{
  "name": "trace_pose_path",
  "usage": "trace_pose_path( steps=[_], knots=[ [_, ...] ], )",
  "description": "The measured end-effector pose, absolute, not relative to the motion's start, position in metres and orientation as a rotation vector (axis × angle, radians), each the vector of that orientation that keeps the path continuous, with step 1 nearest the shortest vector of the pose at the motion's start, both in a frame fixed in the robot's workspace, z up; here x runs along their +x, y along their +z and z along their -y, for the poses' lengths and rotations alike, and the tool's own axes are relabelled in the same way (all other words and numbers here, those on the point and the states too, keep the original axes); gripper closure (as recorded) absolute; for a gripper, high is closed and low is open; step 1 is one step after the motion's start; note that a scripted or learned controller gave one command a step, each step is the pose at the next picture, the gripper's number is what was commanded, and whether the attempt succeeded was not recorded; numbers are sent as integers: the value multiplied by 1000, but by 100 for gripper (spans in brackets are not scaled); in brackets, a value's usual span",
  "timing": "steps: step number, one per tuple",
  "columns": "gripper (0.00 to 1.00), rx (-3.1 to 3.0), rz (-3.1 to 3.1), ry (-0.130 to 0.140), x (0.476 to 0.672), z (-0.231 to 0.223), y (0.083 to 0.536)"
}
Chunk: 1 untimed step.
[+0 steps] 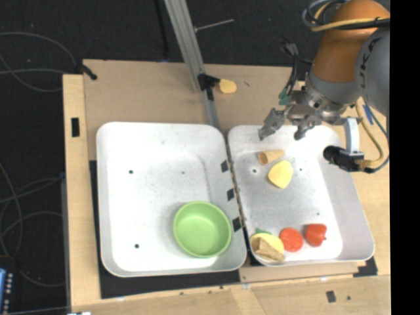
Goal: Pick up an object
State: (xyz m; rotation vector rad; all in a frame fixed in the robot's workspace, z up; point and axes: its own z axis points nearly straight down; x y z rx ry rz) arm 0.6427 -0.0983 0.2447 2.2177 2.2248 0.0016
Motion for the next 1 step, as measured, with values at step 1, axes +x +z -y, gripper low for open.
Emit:
trace_pose_path(
  steps=[1],
  knots=[
    [0, 2218, -2225, 2, 643, 98, 245]
  ],
)
